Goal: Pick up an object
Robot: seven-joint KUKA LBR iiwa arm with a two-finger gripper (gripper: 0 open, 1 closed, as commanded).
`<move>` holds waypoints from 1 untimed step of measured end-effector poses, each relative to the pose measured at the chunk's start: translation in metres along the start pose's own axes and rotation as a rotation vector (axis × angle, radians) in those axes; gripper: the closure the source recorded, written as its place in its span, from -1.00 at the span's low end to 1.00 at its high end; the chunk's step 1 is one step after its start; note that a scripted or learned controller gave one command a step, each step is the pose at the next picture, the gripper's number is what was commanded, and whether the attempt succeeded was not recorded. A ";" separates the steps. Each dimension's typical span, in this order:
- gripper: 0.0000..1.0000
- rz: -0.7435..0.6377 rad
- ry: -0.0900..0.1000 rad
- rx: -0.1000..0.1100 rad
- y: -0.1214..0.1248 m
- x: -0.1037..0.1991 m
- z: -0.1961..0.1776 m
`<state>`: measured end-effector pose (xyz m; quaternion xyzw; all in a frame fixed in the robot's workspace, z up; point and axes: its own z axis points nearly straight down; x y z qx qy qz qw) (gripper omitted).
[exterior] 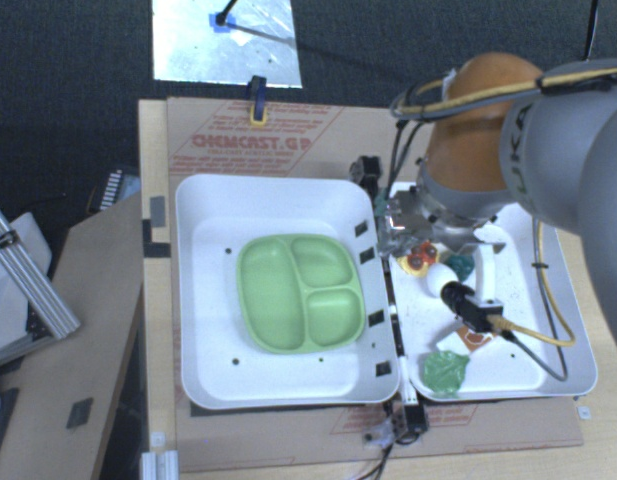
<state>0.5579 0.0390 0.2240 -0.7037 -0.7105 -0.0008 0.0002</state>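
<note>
Two bins sit side by side on the table [153, 388]. The left bin [203, 268] holds a divided plate [293, 293] at its middle. In the right bin [518, 368], a crumpled lump [444, 371] lies in the near left corner, with a small flat piece [474, 340] just behind it. Further back, a small round piece [421, 260] and a rounded bit [460, 265] lie side by side under the arm [488, 128].
</note>
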 end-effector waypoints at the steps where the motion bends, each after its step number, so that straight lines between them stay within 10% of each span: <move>1: 1.00 -0.001 0.000 0.000 0.005 0.057 0.009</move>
